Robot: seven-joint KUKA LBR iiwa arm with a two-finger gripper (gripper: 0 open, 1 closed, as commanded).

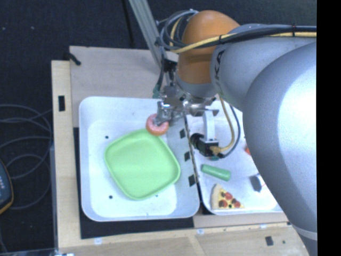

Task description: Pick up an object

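Touching pink ring (157,125): gripper (164,112) directly above it

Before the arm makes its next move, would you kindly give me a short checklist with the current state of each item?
1. Gripper over the left bin, above the pink ring: ok.
2. Ring between the fingers: cannot tell.
3. Ring position: at the far edge of the green plate; whether they touch: cannot tell.
4. Right bin's green stick and pizza slice lie apart from the gripper: ok.
5. Cable hangs low over the right bin: cannot tell if it will snag.
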